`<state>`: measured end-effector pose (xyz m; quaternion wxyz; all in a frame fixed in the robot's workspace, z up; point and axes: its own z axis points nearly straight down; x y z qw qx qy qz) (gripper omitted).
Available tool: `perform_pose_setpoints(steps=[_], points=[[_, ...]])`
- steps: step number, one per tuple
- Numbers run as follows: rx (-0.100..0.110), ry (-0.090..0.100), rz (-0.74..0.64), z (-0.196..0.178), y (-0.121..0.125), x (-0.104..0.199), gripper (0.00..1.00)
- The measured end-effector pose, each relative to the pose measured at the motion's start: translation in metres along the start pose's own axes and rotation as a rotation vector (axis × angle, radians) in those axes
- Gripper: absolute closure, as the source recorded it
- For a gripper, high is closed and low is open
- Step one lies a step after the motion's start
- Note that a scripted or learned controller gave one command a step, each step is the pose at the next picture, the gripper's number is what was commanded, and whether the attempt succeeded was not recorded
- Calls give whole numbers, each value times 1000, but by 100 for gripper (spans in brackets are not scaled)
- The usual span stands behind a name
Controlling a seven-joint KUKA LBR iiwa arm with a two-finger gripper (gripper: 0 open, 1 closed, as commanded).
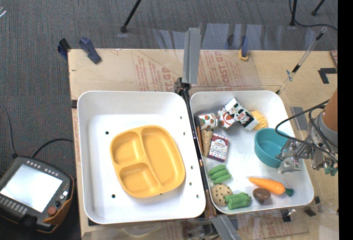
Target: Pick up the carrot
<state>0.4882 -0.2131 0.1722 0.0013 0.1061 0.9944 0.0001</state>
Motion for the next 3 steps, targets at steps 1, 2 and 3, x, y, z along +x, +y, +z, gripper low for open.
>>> perform_pose_setpoints(steps=[1,2,3], points=[[-1,3,1,2,0,1,0],[-3,10,59,88,29,20,0],[-2,6,-86,86,91,32,0]])
